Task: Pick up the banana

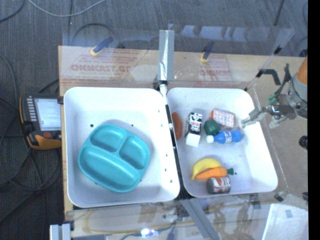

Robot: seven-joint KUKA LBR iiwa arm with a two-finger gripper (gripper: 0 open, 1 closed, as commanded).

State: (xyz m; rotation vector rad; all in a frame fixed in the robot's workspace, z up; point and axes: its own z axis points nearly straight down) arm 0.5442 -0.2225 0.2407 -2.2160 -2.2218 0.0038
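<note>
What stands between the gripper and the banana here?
The gripper sits at the right bin's upper right edge. The blue bottle lies roughly between it and the banana; the carrot lies against the banana's near side.

The clear sheet point(102, 66) bears reddish lettering "CHEMCAST".

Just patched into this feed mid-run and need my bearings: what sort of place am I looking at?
Likely a robotics lab test bench, not a kitchen. Two white bins sit side by side on a board, toy food such as the banana and carrot fills the right one, and loose cables trail over grey carpet.
</note>
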